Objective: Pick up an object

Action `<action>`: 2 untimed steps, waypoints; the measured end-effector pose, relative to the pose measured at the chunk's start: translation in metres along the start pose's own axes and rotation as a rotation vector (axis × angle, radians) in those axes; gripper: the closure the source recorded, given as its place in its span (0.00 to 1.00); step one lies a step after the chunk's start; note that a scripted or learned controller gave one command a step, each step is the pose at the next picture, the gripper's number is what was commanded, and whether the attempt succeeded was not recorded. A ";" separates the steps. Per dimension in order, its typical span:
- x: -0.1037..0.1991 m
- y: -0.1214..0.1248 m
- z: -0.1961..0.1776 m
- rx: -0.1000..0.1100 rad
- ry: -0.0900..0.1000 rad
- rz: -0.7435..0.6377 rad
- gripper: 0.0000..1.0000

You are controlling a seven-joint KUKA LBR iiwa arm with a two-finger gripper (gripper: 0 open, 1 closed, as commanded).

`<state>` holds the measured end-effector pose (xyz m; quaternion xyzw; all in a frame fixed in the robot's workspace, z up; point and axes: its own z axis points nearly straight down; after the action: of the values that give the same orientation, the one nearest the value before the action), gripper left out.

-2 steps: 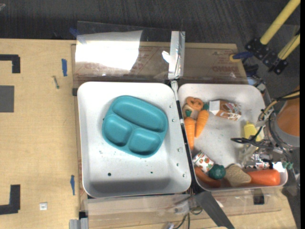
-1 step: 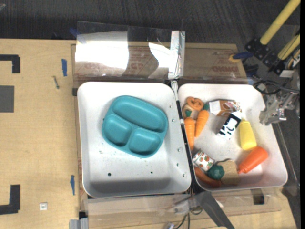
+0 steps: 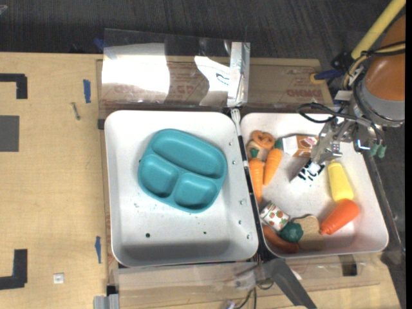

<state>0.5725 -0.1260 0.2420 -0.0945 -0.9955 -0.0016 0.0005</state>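
Observation:
The right bin (image 3: 376,237) holds several toy foods. Two orange carrots (image 3: 273,164) lie by its left wall, with a brown face-shaped piece (image 3: 261,138) above them. A yellow piece (image 3: 339,181) and an orange-red piece (image 3: 339,216) lie on the right side. Along the front edge sit a white piece with red spots (image 3: 274,216), a dark green piece (image 3: 293,232) and a tan piece (image 3: 311,224). My gripper (image 3: 309,172) reaches in from the upper right, low over the bin's middle, between the carrots and the yellow piece. A small orange-and-white box (image 3: 303,144) lies just behind it.
The left bin (image 3: 122,224) holds a teal divided plate (image 3: 183,168). The wall between the two bins (image 3: 244,172) runs just left of the carrots. Cables and a yellow hose (image 3: 383,21) hang by the arm at the upper right. A clear plastic sheet (image 3: 167,76) lies behind the bins.

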 end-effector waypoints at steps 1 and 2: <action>-0.063 0.028 -0.022 0.002 -0.008 -0.144 1.00; -0.083 0.051 -0.042 0.002 -0.009 -0.159 1.00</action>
<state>0.6632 -0.0922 0.2843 -0.0151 -0.9999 -0.0003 -0.0040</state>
